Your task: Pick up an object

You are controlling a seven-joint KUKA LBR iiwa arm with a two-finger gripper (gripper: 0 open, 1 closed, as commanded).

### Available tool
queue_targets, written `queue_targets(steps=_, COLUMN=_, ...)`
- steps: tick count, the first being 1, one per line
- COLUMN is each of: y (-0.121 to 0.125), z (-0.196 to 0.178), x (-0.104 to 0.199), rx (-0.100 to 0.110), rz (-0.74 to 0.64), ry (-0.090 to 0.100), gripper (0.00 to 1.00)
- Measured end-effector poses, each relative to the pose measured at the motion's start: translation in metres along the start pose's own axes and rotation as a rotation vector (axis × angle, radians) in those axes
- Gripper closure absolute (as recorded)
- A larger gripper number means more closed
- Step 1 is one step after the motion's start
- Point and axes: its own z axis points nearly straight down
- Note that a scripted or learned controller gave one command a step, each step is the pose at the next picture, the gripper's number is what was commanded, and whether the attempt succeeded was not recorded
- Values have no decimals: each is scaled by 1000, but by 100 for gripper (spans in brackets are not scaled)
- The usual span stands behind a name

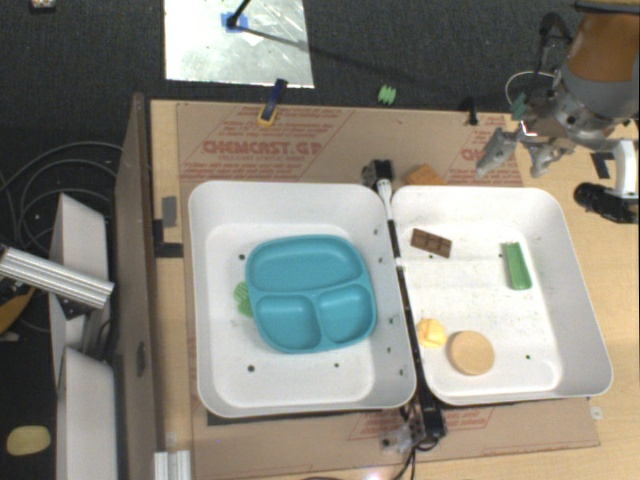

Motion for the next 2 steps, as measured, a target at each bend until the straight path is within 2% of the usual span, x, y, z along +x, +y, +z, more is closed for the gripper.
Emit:
queue_targets(steps=1, y=5, z=94, x=-62, rx=7, rz=7, ry=-2, gripper=0)
queue_targets(steps=2, y=-23, z=169, x=-78, rx=6, rz=4, ry=1, gripper=0)
